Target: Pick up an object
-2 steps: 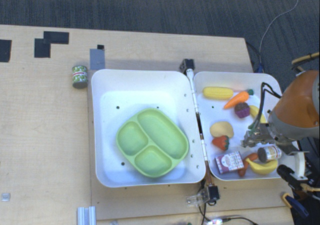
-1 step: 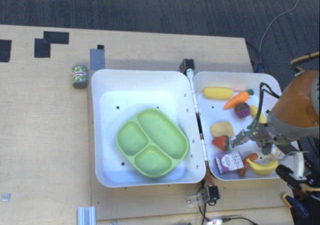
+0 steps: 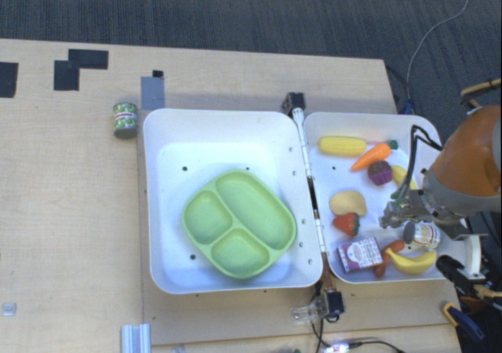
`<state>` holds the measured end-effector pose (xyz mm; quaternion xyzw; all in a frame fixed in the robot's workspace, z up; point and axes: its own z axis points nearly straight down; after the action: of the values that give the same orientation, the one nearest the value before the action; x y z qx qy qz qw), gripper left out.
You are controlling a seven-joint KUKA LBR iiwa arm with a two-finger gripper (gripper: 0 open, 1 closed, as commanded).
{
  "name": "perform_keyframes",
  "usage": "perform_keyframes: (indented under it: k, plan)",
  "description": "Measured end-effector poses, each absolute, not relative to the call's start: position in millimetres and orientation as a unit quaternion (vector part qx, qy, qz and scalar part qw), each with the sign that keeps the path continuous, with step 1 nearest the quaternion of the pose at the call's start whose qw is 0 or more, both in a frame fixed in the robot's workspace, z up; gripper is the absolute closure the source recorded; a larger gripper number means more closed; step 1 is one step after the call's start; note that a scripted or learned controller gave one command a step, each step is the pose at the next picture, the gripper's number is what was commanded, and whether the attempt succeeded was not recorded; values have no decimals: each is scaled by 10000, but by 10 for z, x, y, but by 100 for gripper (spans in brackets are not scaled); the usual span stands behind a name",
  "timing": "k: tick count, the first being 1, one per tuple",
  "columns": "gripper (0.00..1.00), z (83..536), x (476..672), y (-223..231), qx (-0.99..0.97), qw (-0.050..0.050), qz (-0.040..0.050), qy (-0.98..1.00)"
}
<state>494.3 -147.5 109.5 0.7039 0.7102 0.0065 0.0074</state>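
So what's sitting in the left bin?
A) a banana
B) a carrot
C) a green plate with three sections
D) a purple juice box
C: the green divided plate lies in the left bin, while the toy foods like the carrot and banana are over in the right bin.

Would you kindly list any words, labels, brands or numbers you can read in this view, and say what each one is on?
No text can be read in this view.
Maroon carton in the right bin: printed label with white patches, too blurred to read.
Small can on the bench beside the left bin: green patterned label, too small to read.
Small jar by the gripper: its label is blurred too.
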Motion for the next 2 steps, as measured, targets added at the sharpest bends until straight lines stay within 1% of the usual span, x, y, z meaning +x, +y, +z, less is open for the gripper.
perform_keyframes:
  k: [1,2]
  plan:
    - [100,1854,5689,-804,7053,15,22,7090]
    - [100,1436,6142,-1836,7061,17,2,7081]
